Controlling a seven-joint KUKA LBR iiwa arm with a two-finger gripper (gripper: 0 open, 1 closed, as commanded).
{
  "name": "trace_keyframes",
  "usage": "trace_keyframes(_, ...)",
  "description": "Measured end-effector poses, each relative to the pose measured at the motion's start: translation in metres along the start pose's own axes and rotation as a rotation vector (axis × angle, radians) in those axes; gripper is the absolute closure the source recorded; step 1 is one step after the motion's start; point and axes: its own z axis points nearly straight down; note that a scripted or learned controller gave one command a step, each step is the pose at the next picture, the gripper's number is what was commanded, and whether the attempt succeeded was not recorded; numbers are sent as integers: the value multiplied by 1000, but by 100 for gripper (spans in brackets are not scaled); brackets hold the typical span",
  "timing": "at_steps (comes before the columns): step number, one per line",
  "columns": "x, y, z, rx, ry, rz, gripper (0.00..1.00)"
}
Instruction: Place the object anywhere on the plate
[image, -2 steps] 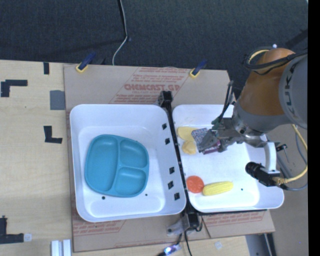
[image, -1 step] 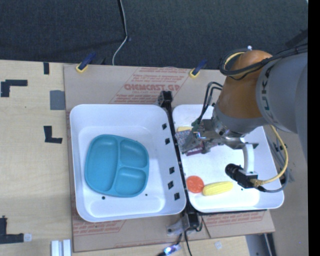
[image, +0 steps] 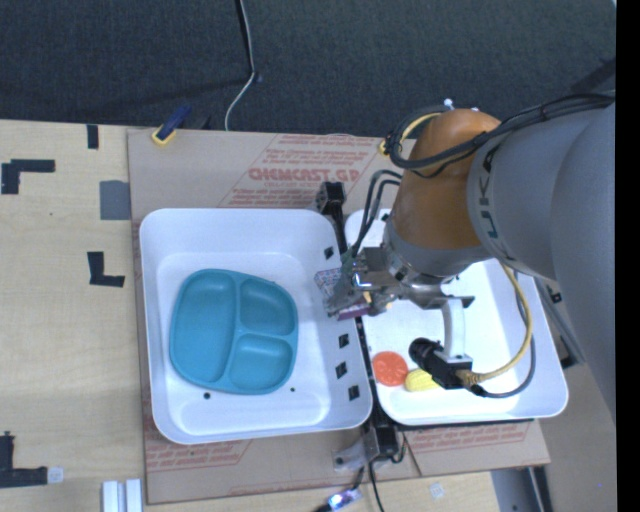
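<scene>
Item one, your left white bin (image: 160, 240): a teal three-compartment plastic plate (image: 233, 331), lying flat. Item two, your right white bin (image: 545, 400): an orange round object (image: 389, 367) touching a small yellow object (image: 421, 380) at the near-left corner. Item three, the gripper (image: 345, 290): over the bins' shared edge; its grip state you cannot tell.

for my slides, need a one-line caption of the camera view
KUKA arm's gripper over the divide between two white bins: blue plate in the left bin, orange object in the right.

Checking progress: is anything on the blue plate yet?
No. The blue plate lies bare in the left bin; orange and yellow objects sit in the right bin.
</scene>
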Motion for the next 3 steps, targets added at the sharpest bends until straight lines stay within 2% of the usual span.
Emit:
trace_keyframes(1,64,3,5,0,1,-2,100)
trace_keyframes(2,115,0,-5,-1,0,-1,100)
trace_keyframes(3,131,22,-3,-1,-1,3,100)
